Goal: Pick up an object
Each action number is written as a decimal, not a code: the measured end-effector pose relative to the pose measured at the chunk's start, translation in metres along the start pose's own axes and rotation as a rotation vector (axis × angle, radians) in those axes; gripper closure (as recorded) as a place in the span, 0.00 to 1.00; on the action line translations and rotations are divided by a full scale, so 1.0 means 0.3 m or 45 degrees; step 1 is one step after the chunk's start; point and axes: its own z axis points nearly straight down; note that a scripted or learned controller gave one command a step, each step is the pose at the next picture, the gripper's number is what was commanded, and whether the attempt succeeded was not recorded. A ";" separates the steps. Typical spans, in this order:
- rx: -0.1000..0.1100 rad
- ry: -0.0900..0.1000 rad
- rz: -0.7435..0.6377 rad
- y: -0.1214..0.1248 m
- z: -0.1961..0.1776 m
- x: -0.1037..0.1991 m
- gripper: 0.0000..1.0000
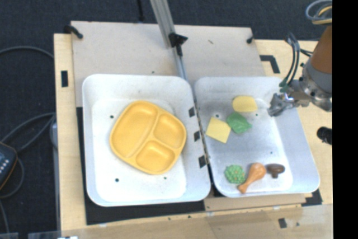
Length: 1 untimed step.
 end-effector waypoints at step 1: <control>0.000 0.000 -0.001 -0.024 -0.176 0.005 1.00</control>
